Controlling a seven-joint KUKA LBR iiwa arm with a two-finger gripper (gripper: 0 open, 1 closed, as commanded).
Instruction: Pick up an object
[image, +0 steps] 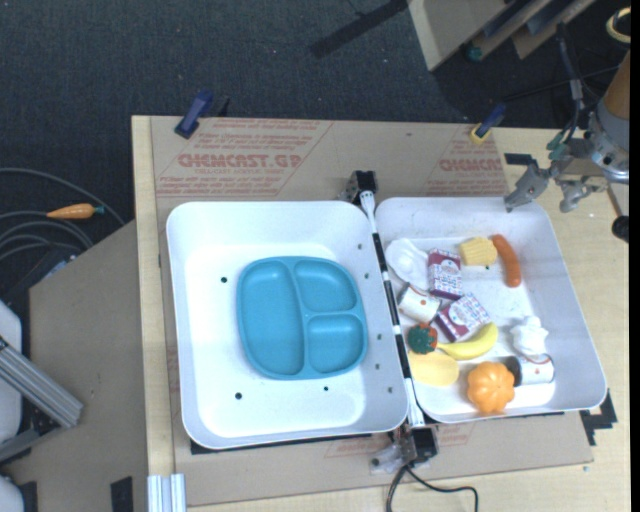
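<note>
You see the gripper (548, 186) at the upper right, poised over the far right corner of the right bin (585, 330). Its two fingers (522, 190) are spread apart with nothing between them, and they touch no object.

The pickable items all lie in the right bin, crowded toward its left and near side:
- An orange sausage (508, 259) lies slanted near the far side, just right of a yellow cheese-like block (478, 251).
- A white cup-like piece (405, 259) sits at the left wall, with two maroon-and-white packets (446, 274) beside it and just below.
- A small white cylinder with a red spot (417, 303) rests left of the lower packet.
- A banana (472, 343) curves below the packets; a small red and green piece (421, 339) touches its left end.
- A pale yellow lump (433, 370) lies under the banana, next to an orange pumpkin-like fruit (490, 386) at the near wall.
- A white crumpled piece (530, 336) sits to the right; what lies just below it you cannot make out.

The left bin (195, 330) holds a blue divided plate (300, 316), lying flat near its centre.

The gripper stands well apart from the sausage, the nearest item.
</note>
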